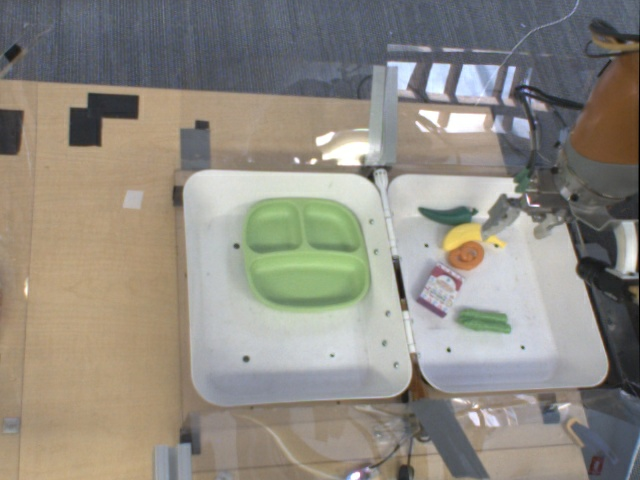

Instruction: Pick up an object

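The right bin (560, 348) holds several small items. A dark green chili (447, 213) lies at the back, with a yellow fruit (462, 236) and an orange round piece (465, 256) touching just in front of it. A pink and white packet (439, 290) and a green pea pod (484, 319) lie nearer the front. My gripper (522, 220) hangs over the bin's back right part, just right of the yellow fruit. It stands open, with nothing between its fingers, and its left fingertip (497, 216) is close to the fruit.
In the left bin (215, 348) rests a green divided plate (305, 253). A metal divider post (383, 118) rises behind the seam between the bins. The grey and orange arm (605, 128) fills the back right corner, with cables around it.
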You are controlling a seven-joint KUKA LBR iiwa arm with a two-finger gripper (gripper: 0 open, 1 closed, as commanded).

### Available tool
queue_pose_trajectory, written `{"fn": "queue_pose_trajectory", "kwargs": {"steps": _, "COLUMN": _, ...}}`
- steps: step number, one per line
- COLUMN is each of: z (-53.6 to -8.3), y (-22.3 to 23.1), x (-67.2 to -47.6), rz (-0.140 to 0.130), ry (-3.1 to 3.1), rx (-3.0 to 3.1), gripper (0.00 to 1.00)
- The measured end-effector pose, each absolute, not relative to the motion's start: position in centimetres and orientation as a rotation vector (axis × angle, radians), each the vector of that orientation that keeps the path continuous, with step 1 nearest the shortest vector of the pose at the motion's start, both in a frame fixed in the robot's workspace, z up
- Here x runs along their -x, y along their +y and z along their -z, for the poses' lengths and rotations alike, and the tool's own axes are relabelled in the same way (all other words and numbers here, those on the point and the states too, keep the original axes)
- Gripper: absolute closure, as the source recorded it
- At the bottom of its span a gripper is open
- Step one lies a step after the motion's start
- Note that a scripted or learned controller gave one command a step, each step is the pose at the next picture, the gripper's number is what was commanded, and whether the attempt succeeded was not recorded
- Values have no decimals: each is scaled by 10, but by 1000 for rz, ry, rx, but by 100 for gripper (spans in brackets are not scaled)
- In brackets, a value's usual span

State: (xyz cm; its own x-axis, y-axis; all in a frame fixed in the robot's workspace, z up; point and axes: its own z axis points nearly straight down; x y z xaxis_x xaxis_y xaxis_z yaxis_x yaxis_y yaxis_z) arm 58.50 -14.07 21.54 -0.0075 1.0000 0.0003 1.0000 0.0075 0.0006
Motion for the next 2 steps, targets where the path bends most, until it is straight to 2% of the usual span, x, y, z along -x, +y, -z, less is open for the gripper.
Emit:
{"fn": "queue_pose_trajectory", "kwargs": {"steps": 1, "z": -94, "y": -140, "x": -618, "rz": -4, "ry": 2296, "rx": -2140, "gripper": 0}}
{"fn": "queue_pose_trajectory", "kwargs": {"steps": 2, "z": -91, "y": -117, "x": -593, "rz": -16, "ry": 2282, "rx": -2136, "gripper": 0}}
